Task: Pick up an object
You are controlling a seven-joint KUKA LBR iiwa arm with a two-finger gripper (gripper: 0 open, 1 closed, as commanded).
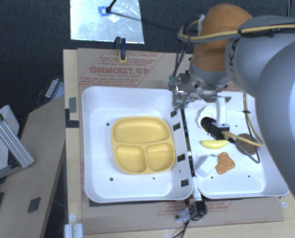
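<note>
Briefly, layout as observed. Two shallow white bins sat side by side on a cardboard sheet (120, 69) with red lettering, itself on the tabletop (38, 182).

Left bin (95, 108): one yellow divided tray (142, 145) with three compartments, lying flat near the bin's middle.

Right bin (246, 180): the small loose things.
- A yellow banana-shaped piece (214, 144) lay near the middle, on the side toward the left bin.
- An orange-brown lump (225, 163) lay just nearer the camera than the banana piece, not touching it.
- A small white piece (203, 169) lay beside the lump, close to the wall shared with the left bin.
- A brownish rounded thing (245, 143) lay to the right of the banana piece. I could not make out what it was.

The arm reached in from the right, its grey body and orange band above the right bin's far side. The gripper (179, 98) hung over the far end of the seam where the two bins met. It was apart from the banana piece, the lump and the white piece, and clear of the tray. I could not tell whether the gripper was open or closed, and no object was visible in its grip.

A blue-and-yellow clamp (121, 51) sat at the cardboard's far edge, with a shiny square sheet (106, 14) beyond it.
</note>
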